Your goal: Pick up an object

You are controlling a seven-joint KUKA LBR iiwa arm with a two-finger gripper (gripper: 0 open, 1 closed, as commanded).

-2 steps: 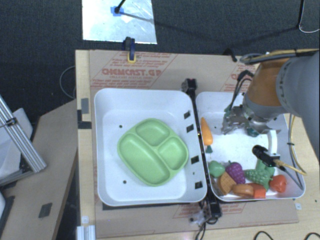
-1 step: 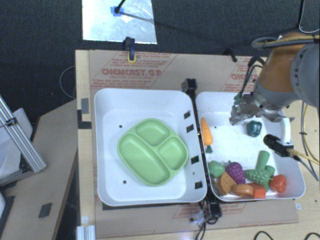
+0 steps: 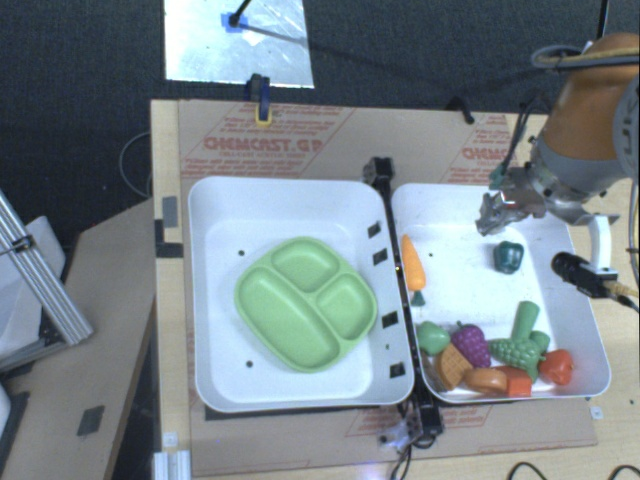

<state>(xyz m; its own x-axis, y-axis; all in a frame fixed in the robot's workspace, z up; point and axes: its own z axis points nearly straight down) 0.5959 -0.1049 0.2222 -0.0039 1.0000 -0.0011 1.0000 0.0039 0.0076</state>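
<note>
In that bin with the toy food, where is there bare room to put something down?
The right bin's middle is bare, between the carrot and the dark green pepper. Its near edge is crowded: grapes, tomato and other toys piled together.

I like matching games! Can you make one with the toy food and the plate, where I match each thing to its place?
Things:
1. green plate
2. carrot
3. dark green pepper
4. purple grapes

Places:
A. along the right bin's left wall
B. in the pile at the right bin's near edge
C. in the left bin
D. alone, just below the hand

Pairs: 1-C, 2-A, 3-D, 4-B
</note>
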